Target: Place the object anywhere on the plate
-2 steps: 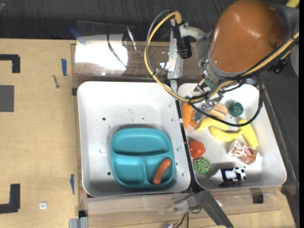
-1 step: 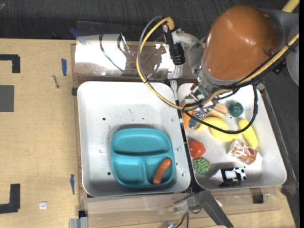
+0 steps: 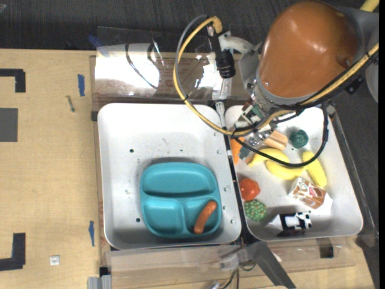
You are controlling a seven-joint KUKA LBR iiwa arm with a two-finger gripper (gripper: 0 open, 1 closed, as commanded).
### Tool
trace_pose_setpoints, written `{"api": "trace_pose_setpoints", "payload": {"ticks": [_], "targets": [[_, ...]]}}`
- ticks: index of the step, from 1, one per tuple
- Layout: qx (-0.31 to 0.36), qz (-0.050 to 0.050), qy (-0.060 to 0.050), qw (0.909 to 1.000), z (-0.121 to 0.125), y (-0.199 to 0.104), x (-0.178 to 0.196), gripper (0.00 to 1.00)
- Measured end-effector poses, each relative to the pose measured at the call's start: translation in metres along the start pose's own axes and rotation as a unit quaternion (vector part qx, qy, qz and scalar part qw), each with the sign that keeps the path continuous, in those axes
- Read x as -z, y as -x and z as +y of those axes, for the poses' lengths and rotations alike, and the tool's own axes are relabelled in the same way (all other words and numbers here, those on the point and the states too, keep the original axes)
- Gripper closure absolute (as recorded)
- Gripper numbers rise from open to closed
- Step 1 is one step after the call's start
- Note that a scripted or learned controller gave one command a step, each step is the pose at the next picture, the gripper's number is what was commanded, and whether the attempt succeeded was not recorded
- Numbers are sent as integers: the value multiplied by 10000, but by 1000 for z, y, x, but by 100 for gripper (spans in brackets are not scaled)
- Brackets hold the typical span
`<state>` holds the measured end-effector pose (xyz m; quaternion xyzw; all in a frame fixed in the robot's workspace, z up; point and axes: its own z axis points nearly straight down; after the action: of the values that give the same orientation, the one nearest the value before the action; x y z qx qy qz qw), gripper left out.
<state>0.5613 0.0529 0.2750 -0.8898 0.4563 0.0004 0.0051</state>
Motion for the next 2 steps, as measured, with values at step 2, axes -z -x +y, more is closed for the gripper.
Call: {"api": "trace_pose_setpoints", "payload": {"ticks": [2], "targets": [[500,18,4,9987,-52,-27,38,100]]}}
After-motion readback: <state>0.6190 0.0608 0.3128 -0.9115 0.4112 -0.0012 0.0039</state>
